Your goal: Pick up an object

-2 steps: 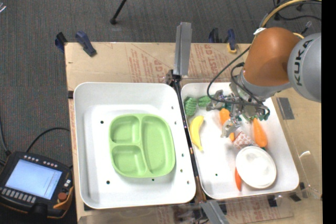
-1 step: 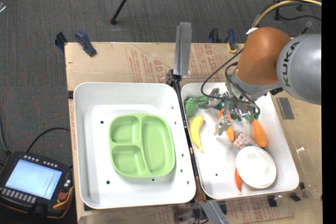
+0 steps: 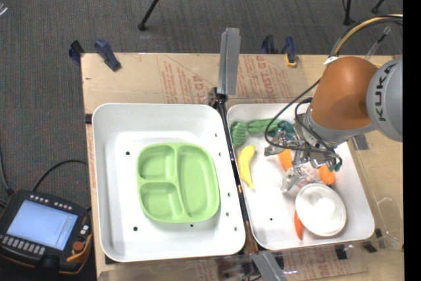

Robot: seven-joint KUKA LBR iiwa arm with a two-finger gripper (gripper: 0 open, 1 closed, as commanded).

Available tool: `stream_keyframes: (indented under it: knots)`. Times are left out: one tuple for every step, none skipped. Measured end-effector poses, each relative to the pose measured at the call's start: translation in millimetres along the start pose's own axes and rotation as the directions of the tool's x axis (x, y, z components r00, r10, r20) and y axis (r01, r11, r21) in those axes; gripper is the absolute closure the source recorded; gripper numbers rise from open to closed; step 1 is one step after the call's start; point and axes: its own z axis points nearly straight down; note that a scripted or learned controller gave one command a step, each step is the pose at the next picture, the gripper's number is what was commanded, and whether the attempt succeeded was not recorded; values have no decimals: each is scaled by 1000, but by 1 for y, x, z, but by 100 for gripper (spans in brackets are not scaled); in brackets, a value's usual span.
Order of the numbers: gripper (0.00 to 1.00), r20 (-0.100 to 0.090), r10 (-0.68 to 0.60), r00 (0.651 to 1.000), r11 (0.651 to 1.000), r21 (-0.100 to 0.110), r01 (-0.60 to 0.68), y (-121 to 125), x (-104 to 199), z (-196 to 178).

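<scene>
- Two bins sit side by side on your desk (image 3: 131, 79): the left bin (image 3: 108, 141) holds a green tray (image 3: 177, 182), and the right bin (image 3: 263, 220) holds all the small pieces.
- Your arm (image 3: 342, 99) is reaching in from the right and is low over the right bin, with the tool (image 3: 297, 174) down among the clutter near the bin's middle.
- You cannot tell from this view whether the tool is spread or pressed together; wrist and cables cover it, and nothing can be seen pinched in it.
- Candidates near the tool: an orange piece (image 3: 285, 159) just at its left, another orange bit (image 3: 326, 175) at its right, and a white bowl (image 3: 320, 209) just in front of it, touching or nearly so.
- Further off lie a banana (image 3: 246, 165) near the bin's left wall, a green brush-like item (image 3: 239, 133) at the back left, and a thin orange stick (image 3: 298, 227) beside the bowl.
- Judged from the pose, you are at the descent-and-grasp step, not yet at the lift.
- Next, you need the tool to settle around one piece only, most likely the orange piece under it, then rise straight up.
- Watch the bowl's rim: it crowds the tool and could be nudged or caught instead.
- Confirm the catch only once the tool is clear of the bin and something shows in it.
</scene>
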Motion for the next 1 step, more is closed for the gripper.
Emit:
stream_keyframes:
  knots:
    - [100, 4, -2, 1000, 1000, -1, 2, 1, -2, -10]
